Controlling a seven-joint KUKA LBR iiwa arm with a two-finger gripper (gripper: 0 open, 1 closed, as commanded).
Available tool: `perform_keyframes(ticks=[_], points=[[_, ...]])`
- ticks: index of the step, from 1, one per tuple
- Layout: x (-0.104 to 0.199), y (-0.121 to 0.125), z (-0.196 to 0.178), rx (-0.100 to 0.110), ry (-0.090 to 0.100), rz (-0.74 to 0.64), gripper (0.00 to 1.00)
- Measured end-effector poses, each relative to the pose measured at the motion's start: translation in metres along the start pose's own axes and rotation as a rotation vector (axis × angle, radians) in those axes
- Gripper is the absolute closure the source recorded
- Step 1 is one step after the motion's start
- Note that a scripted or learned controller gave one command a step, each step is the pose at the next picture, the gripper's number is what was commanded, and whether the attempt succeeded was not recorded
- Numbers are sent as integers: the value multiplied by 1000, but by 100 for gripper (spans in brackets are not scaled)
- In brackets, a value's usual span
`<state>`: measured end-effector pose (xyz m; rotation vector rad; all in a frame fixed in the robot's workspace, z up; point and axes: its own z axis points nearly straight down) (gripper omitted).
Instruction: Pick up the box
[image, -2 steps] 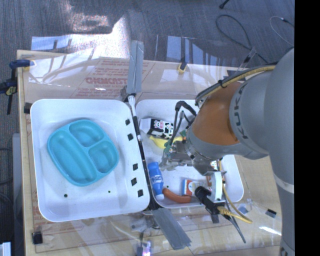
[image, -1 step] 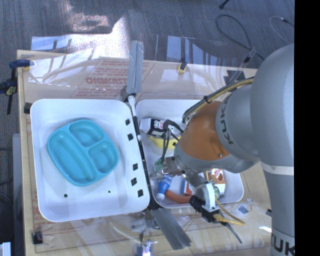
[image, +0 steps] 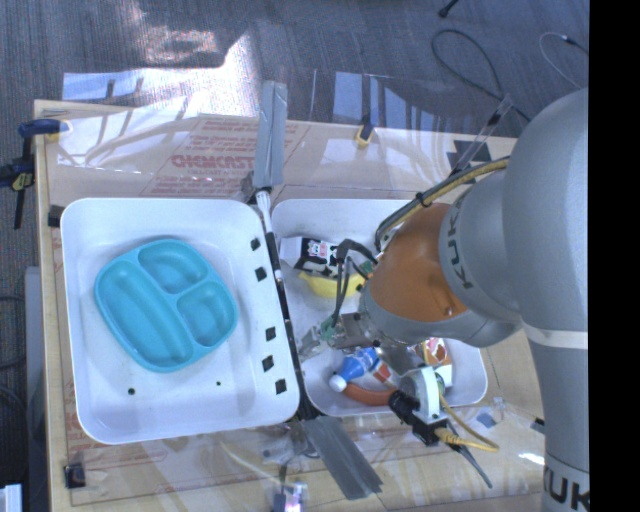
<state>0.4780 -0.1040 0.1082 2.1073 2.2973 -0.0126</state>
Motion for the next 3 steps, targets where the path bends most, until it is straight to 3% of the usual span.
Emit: perform_keyframes(ticks=[1, 2, 3], points=[[-7, 3, 9, -13, -7, -195, 0], [-8, 1, 11, -7, -2, -91, 0], [-8, 1, 11, -8, -4, -111, 0]])
